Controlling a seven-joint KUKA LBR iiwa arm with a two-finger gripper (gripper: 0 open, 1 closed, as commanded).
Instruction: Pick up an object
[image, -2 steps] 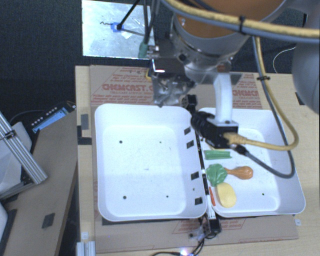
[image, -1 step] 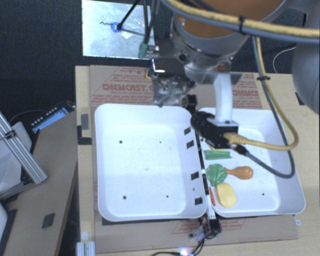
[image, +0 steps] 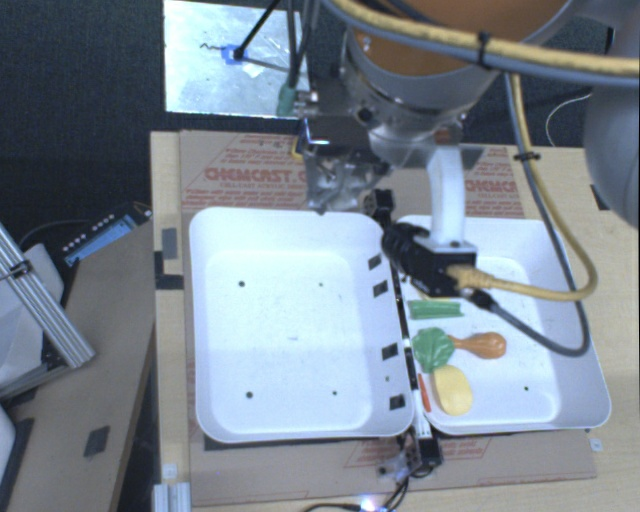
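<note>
Four objects lie in the right bin (image: 560, 392): green strip (image: 435, 310), green leaf (image: 432, 347), orange drumstick (image: 482, 345), yellow lump (image: 452, 390). The gripper (image: 340, 192) hangs well apart, over the left bin (image: 280, 330) far rim; whether it is clenched cannot be told.

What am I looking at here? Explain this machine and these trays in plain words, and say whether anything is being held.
This is one picture from a camera fixed above a workbench, looking down at a slant. The grey robot arm with an orange band reaches in from the right. Its metal claw hangs near the far corner of the left shallow white plastic bin. In the right shallow white plastic bin lie a flat green strip, a green leafy toy piece, an orange drumstick-shaped toy and a yellow lemon-shaped toy. I cannot make out anything gripped in the claw.
</note>
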